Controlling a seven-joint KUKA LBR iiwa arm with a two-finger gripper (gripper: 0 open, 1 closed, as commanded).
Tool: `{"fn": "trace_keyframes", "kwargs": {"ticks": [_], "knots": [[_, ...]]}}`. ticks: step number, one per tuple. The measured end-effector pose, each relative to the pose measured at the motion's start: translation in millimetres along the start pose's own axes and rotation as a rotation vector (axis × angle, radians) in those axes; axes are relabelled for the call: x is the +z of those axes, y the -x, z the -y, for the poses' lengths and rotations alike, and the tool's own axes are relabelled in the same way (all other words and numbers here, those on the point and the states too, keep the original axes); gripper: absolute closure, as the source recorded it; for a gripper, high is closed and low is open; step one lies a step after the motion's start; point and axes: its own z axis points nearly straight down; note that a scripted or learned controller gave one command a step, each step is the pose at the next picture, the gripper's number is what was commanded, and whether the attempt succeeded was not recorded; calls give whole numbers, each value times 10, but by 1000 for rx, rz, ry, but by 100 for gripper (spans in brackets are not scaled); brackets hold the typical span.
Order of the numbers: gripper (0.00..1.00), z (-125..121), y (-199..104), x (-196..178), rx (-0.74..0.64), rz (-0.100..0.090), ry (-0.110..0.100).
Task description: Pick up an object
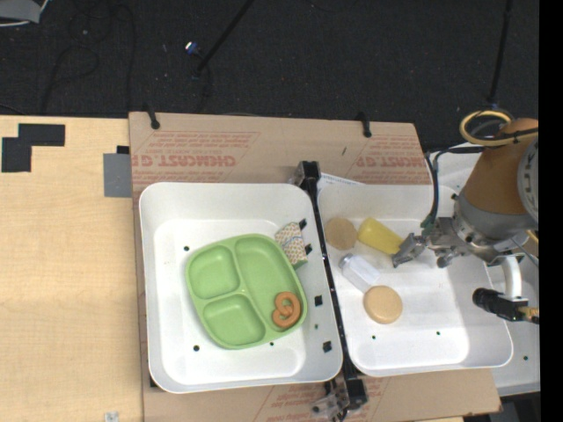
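Camera view: fingers [413,251] spread open beside yellow block [380,236], gripping nothing.

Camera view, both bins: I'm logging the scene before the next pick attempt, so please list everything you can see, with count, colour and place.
Left bin: one, white, left of the black divider.
Divided plate: one, green, three compartments, in the left bin.
Pretzel-shaped toy: one, orange-brown, on the plate's right side.
Patterned small item: one, pale checked, at the plate's upper right rim; too small to identify.
Right bin: one, white.
Round disc: one, tan, upper left of right bin.
Yellow block: one, beside the disc.
Clear item: one, translucent, below them.
Round puck: one, beige, lower centre.
Arm: grey with orange band, from the right.
Tool: over the right bin, near the yellow block.
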Motion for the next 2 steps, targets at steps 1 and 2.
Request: {"fn": "trace_keyframes", "kwargs": {"ticks": [1, 2], "knots": [[0, 1, -10, 232, -1, 0, 2], [100, -1, -6, 117, 0, 0, 3]]}}
